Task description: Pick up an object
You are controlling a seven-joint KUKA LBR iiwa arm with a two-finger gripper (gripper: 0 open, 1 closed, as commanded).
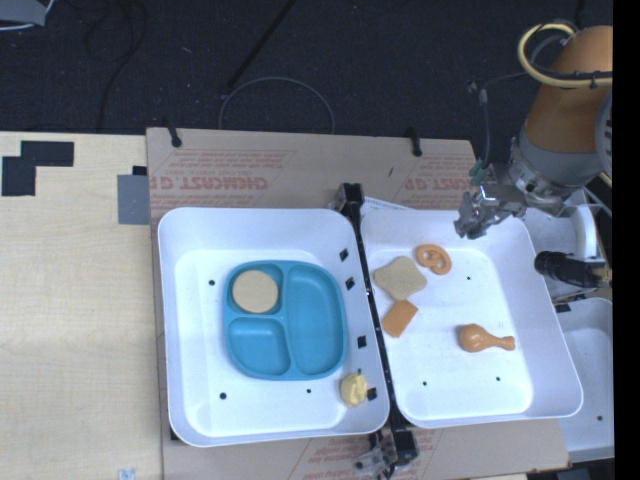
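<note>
The metal two-finger pincer (478, 214) hangs over the far right corner of the right white plastic bin (545, 383); I cannot tell how far it is open, and nothing shows between its tips. In this bin lie a small orange pretzel (433, 259), a tan bread slice (400, 278), an orange wedge-shaped block (400, 318) and an orange drumstick-shaped toy (484, 340). The left white bin (190, 268) holds a blue divided plastic plate (300, 323) with a round beige cookie (254, 290) on it, and a small yellow lump (353, 388) lies near its right corner.

Dark carpet floor (300, 48) is running along the top, with thin cables (275, 93) lying looped on it. Pale wooden desk (70, 318) is sitting at left, carrying a printed cardboard sheet (300, 168).
</note>
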